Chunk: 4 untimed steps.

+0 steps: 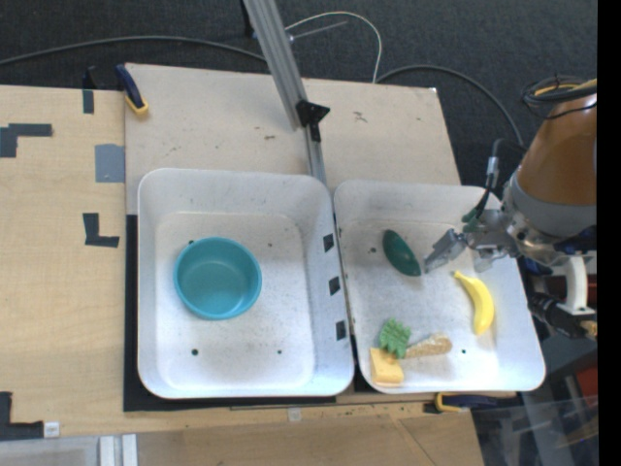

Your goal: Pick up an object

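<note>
My gripper (454, 253) hangs over the right bin (437, 202), between a dark green oval object (400, 251) to its left and a yellow banana (476, 301) just below and to its right. Its grey fingers (443, 249) point left and down toward the green object, with nothing visibly between them. Near the bin's front edge lie a small green leafy toy (394, 337), a yellow block (386, 368) and a tan stick-shaped piece (429, 347). A teal bowl (217, 278) sits in the left bin (194, 187).
The arm's orange and grey wrist (558, 168) stands over the right bin's right edge. A grey metal pole (281, 51) slants from the top down to the divide between the bins. Cables trail across the dark floor behind the bench.
</note>
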Each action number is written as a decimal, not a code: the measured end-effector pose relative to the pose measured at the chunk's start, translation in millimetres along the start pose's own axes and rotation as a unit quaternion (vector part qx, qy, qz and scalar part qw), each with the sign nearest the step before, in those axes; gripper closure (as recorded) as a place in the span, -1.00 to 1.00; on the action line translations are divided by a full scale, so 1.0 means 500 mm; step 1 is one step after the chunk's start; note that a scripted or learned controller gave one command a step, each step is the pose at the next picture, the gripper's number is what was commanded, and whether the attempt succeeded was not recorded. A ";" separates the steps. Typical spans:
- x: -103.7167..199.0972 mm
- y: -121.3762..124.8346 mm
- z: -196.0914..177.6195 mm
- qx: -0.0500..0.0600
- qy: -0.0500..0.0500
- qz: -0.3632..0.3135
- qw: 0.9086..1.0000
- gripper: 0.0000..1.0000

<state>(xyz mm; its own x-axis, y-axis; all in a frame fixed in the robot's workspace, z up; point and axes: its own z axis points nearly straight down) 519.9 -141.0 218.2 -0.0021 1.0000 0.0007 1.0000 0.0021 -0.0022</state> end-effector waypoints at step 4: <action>0.015 -0.003 0.259 -0.001 -0.001 0.000 1.000 -1.00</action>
<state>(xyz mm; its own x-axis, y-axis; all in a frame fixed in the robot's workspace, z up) 518.0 -133.5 88.6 -0.0013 1.0000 -0.0011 1.0000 0.0013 -0.0008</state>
